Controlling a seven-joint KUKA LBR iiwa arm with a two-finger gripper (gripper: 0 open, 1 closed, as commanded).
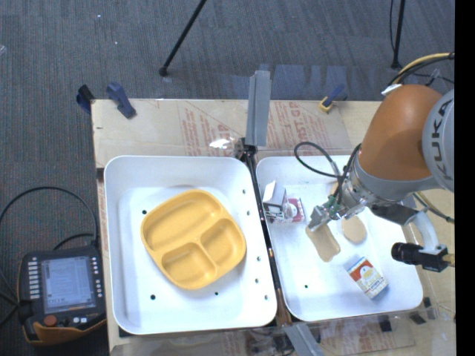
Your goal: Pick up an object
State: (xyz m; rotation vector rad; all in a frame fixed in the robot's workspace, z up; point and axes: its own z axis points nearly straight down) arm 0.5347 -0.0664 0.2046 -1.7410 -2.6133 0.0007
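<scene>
- Right bin (pixel 297 302): white, shallow, taken as landmark; touching left bin (pixel 119 199) along its left wall.
- Gripper (pixel 338 233): over middle of right bin, reaching in from arm (pixel 397 136) at its right side; two tan fingers (pixel 323 242) spread apart, nothing between them.
- Small box (pixel 368 277): orange and white, on right bin floor near its lower right corner, apart from fingers.
- Carton (pixel 273 198) and red-and-white packet (pixel 294 209): just inside right bin's left wall, touching each other.
- Yellow divided plate (pixel 193 237): beyond right bin's left wall, in left bin.
- Handheld control unit (pixel 61 282): on floor, far left of right bin.
</scene>
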